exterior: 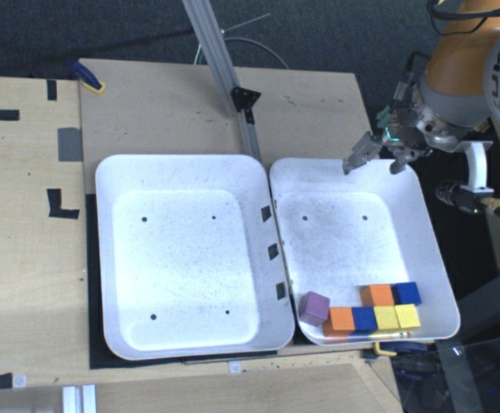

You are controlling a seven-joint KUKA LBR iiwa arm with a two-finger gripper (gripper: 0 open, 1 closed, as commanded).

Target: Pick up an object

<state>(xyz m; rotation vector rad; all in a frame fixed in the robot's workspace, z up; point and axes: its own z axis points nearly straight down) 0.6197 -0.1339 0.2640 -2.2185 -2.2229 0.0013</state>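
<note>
The gripper [375, 160] hangs over the far right corner of the right bin [430, 231], its two fingers spread apart with nothing between them. One dark fingertip sits above the bin's far rim, the other just beside it toward the arm [460, 67], which reaches in from the right with its orange band above the wrist.

In the camera view, the things to pick lie well apart from the gripper, packed along the near edge of the right bin. A purple block [315, 306] sits tilted at the near left corner, slightly apart from the rest. Next to it run an orange block [342, 318], a blue block [364, 317] and two yellow blocks [397, 317], with another orange block [376, 296] and a blue one [406, 292] touching behind them. The left bin [181, 252] holds no blocks.

The step in hand looks like the approach. The purple block seems the best target, since it has free space on its sides for the fingers; the packed row leaves little room. The gripper should travel toward the near edge, turn to match the block's tilt, keep the fingers wide, and descend clear of the bin wall.
</note>
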